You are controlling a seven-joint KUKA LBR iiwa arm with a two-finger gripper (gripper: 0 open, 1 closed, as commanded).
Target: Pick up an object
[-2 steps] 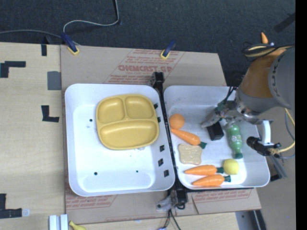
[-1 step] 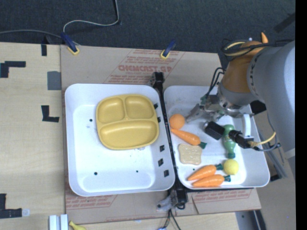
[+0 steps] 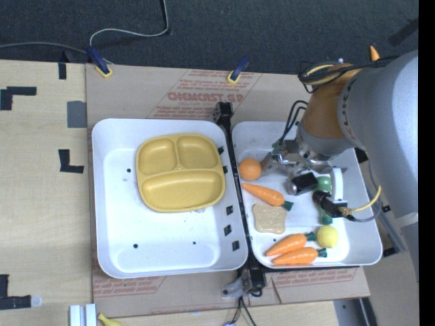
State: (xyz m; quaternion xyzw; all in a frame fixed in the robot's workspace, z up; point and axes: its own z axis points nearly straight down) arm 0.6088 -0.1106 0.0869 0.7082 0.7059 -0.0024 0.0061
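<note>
— Your grey arm (image 3: pixel 401 114) is sitting closest to the lens and is covering the wrist from above. Are you reading the jaws?

— You are not getting that from here. I cannot tell whether the jaws are standing wide or narrow, and nothing is showing between them. They are hanging low over the right bin (image 3: pixel 367 253).

— So what are you reaching for?

— Your likeliest pick is lying near the jaws, on the side away from the arm: the orange ball (image 3: pixel 250 169), with a single carrot (image 3: pixel 264 194) just beside it. A bread slice (image 3: pixel 269 219) is lying farther off. A pair of carrots (image 3: pixel 292 248) and a lemon (image 3: pixel 327 236) are resting well apart from the jaws, toward the bin's front wall. A small green piece (image 3: pixel 325 182) is sitting close under the wrist.

— What is worrying you?

— You are risking a roll: the ball is round and may be slipping out under an off-centre squeeze. The carrot is lying so close that the jaws may be pinching both, or nudging one into the bin wall. The yellow plate (image 3: pixel 181 171), far beyond the jaws in the left bin (image 3: pixel 109 202), is staying out of the way.
</note>
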